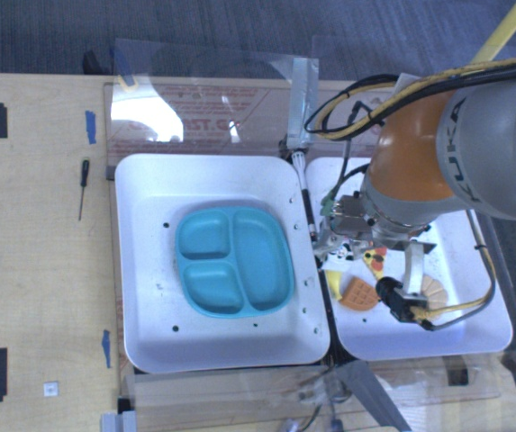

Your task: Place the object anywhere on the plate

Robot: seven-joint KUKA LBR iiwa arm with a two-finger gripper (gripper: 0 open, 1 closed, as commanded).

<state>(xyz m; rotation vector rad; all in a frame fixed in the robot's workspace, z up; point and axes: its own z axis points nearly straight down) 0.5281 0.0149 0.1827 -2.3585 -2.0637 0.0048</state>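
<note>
A blue three-compartment plate [234, 260] lies in the middle of the left white bin [140, 196]. My gripper [346, 237] hangs low over the left part of the right bin [474, 331], close to the wall between the bins. Just below it lie small toy foods: a yellow piece [334, 283], an orange waffle-like piece [359, 295], a small red and yellow piece [375, 259] and a beige fan-shaped piece [432, 287]. The wrist hides whatever is directly under the gripper.
The grey arm with its orange band [411, 151] covers most of the right bin. Black and yellow cables [460, 307] loop over the bin's lower right. A clear plastic sheet [203, 106] stands behind the left bin. A screwdriver [83, 187] lies on the bench at left.
</note>
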